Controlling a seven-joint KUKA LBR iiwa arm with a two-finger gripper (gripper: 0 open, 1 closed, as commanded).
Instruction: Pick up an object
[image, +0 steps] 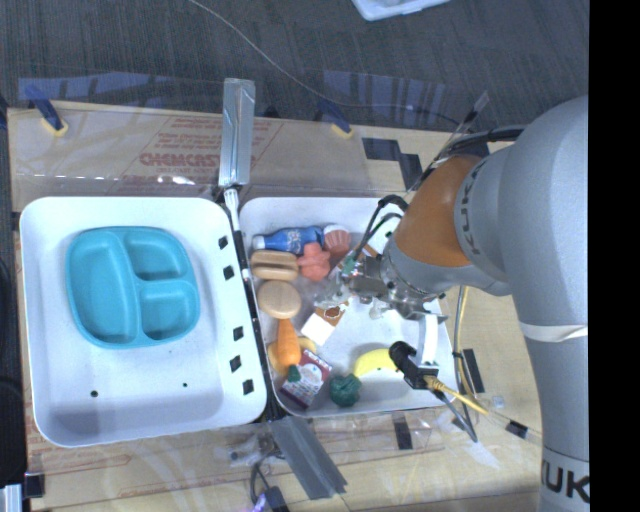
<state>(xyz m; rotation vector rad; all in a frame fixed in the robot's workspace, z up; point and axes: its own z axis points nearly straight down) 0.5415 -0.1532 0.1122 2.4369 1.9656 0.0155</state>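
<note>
Where toy food crowds the right bin (400, 215): gripper (345, 285) low beside pink piece (316, 262) and hotdog bun (274, 266); fingers' state unclear.

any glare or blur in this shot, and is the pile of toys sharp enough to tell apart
Camera view: glare streaks the clear plastic sheet behind the bins; the left bin is evenly lit with a soft shadow along its near wall; the toys in the right bin are slightly soft, yet the carrot and banana read clearly; the gripper blurs into clutter.
</note>
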